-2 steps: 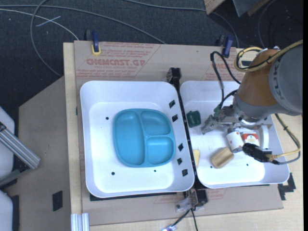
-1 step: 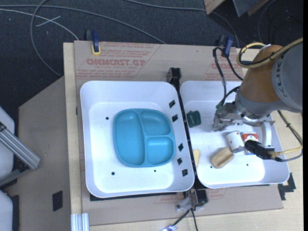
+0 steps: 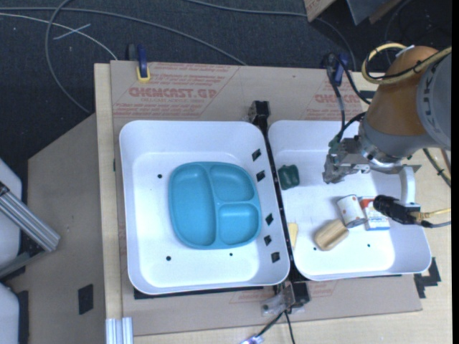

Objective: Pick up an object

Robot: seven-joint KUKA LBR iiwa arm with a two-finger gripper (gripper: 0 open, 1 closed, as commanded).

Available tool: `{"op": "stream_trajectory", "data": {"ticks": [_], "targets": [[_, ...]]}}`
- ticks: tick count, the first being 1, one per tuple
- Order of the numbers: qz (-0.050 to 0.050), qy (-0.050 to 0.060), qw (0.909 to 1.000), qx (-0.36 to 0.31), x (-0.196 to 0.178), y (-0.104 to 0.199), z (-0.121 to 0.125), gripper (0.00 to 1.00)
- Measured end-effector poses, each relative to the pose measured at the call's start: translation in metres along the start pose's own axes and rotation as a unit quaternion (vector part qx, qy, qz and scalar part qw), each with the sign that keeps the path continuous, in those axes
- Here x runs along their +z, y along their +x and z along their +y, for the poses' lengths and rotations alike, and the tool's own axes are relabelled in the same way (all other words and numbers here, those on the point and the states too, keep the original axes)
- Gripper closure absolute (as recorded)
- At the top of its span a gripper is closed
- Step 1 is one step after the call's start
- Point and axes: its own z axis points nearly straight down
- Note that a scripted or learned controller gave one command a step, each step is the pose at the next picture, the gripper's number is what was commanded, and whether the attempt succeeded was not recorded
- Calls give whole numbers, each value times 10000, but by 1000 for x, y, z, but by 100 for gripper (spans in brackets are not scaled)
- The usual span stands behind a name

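Observation:
My gripper (image 3: 335,172) hangs over the back part of the right bin (image 3: 308,140), below the orange-banded wrist. A small dark green block (image 3: 288,176) lies to its left, near the divider between the bins. In front of the gripper lie a white cylinder with a red end (image 3: 349,208), a tan wooden cylinder (image 3: 331,235) and a small white-and-blue packet (image 3: 378,223). A thin yellow piece (image 3: 292,234) rests against the bin's left wall. Nothing shows as held by the gripper.
The left bin (image 3: 143,149) holds a blue divided plate (image 3: 214,204) in its middle. Clamps stand at the bench's back edge, a blue-and-yellow one (image 3: 143,62) on the left. Cables lie on the dark floor behind.

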Motion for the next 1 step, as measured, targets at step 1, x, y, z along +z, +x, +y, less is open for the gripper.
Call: {"op": "stream_trajectory", "data": {"ticks": [1], "targets": [[-4, -12, 10000, 0, -64, -2, 7, 100]]}}
